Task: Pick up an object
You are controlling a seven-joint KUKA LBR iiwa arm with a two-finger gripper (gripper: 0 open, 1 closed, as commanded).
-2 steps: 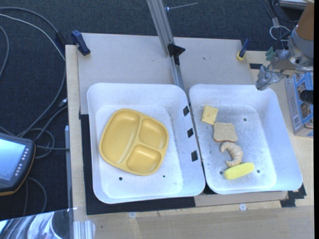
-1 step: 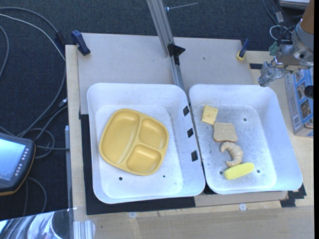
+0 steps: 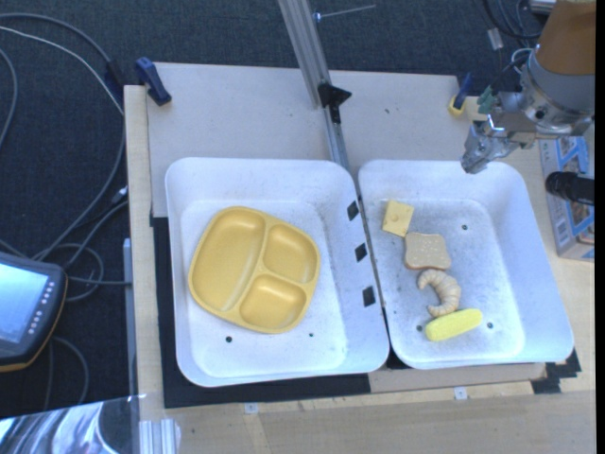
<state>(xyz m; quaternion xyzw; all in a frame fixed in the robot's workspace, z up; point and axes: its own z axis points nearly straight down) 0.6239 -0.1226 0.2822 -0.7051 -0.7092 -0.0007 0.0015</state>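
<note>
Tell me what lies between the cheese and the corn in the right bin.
In the camera view, bread and a shrimp lie between the cheese and corn.

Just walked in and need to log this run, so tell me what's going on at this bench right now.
A grey KUKA arm with an orange band reaches in from the right, its gripper hanging over the far right corner of the right bin. Nothing is seen between its fingers. The right bin holds a cheese slice, a bread slice, a shrimp and a corn cob, all lying untouched. The left bin holds a yellow divided plate. No pick has been made yet.
</note>
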